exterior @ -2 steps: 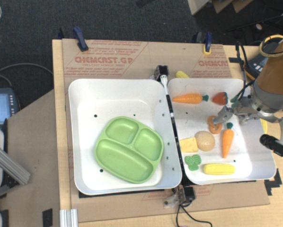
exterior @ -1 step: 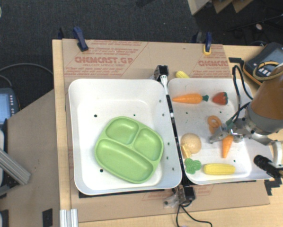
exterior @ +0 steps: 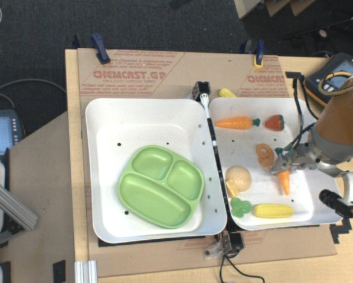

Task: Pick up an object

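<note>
Two white bins [exterior: 100,158], tool [exterior: 281,165] (right bin) beside small carrot [exterior: 284,182]

A green divided plate [exterior: 160,186] lies in the left bin [exterior: 100,158]. Two blue clamps [exterior: 100,48] grip the brown board [exterior: 129,72].

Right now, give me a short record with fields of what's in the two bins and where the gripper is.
left bin: shallow white bin holding a green three-compartment plastic plate
right bin: shallow white bin holding toy foods
top of right bin: long orange toy carrot; red toy strawberry
middle: brown pretzel-shaped toy; small orange toy carrot; pale round toy
bottom: green leafy toy; yellow toy corn cob
gripper: two-finger gripper low in the right bin, between pretzel and small carrot
holding: cannot tell
</note>
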Robot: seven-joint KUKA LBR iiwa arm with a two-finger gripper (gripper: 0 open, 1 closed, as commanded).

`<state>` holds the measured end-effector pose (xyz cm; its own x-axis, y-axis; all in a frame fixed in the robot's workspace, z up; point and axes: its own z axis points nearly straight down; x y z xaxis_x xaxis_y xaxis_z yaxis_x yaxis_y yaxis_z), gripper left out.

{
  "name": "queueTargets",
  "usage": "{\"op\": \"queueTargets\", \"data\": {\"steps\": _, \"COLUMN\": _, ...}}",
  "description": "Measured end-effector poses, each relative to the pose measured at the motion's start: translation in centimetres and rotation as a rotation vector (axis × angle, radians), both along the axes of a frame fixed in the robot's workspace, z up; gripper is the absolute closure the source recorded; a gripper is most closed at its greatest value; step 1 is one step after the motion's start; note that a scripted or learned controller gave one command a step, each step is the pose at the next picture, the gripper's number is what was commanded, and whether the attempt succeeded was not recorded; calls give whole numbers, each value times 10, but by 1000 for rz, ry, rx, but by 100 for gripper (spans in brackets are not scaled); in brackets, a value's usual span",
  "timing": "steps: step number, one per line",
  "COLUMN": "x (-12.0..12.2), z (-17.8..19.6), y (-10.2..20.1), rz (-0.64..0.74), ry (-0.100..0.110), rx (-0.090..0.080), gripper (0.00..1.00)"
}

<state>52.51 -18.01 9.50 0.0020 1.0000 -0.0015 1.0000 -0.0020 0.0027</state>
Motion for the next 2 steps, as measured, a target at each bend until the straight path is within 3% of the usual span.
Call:
{"op": "queueTargets", "data": {"steps": 1, "x": 92, "z": -7, "y": 61, "rz": 11, "ry": -5, "rx": 3, "gripper": 100}}
{"op": "queueTargets", "data": {"steps": 2, "x": 60, "z": 96, "y": 115, "rz": 8, "ry": -5, "rx": 3, "gripper": 100}}
